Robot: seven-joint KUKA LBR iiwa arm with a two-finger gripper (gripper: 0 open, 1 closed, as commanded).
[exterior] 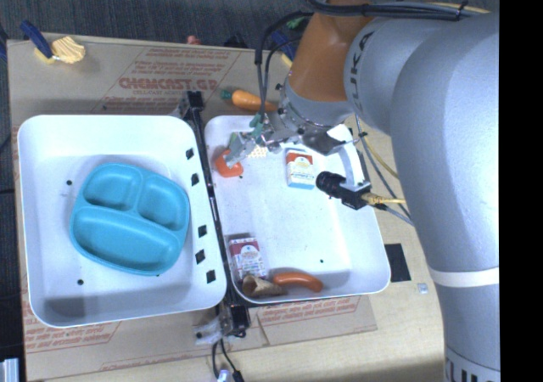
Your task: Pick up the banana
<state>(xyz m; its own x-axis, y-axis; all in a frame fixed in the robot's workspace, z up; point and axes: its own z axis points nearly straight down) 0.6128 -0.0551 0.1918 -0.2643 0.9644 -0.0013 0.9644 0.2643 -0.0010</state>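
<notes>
Looking most like the banana [265, 288]: pale tan, stubby piece in the right bin's [361, 240] near-left corner, touching an orange-red sausage [294, 280]; hard to be sure.
End effector [249, 144]: low over that bin's far-left part, opening cannot be told.
Surface [161, 75]: brown printed cardboard.
Edges: divider wall just beside the piece.
Open room: bare bin middle.

The light falls evenly from above, bright enough that both white bins [51, 202] glare a little and lose detail on their floors. Soft shadows lie under the blue plate [127, 215] and along the right bin's near wall. The big grey arm [424, 143] catches a pale sheen. The carpet beyond the bench stays dim. Small items look slightly soft, edges grainy.
</notes>
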